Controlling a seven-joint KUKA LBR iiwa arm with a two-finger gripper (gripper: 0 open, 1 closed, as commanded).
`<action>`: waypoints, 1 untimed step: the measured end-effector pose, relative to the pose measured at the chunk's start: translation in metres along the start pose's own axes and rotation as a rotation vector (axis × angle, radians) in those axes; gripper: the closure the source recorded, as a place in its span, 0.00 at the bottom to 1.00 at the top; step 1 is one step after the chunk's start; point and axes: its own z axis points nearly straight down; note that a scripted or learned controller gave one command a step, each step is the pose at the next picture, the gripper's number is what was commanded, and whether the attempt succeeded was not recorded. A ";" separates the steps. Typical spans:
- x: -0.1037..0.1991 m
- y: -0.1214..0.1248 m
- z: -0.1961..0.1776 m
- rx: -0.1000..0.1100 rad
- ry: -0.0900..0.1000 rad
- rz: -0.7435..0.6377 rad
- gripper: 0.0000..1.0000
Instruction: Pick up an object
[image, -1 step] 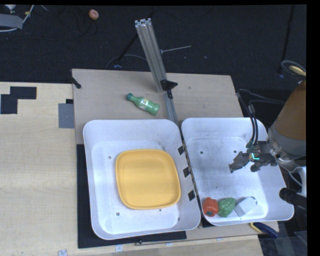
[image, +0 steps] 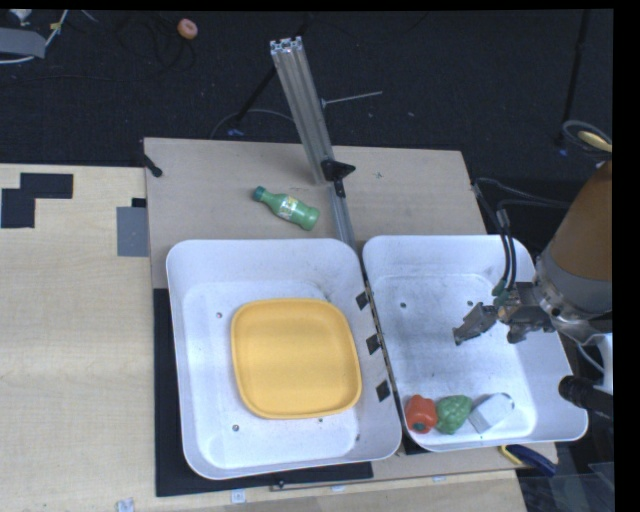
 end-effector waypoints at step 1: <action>0.005 0.008 0.054 0.004 0.001 -0.001 0.00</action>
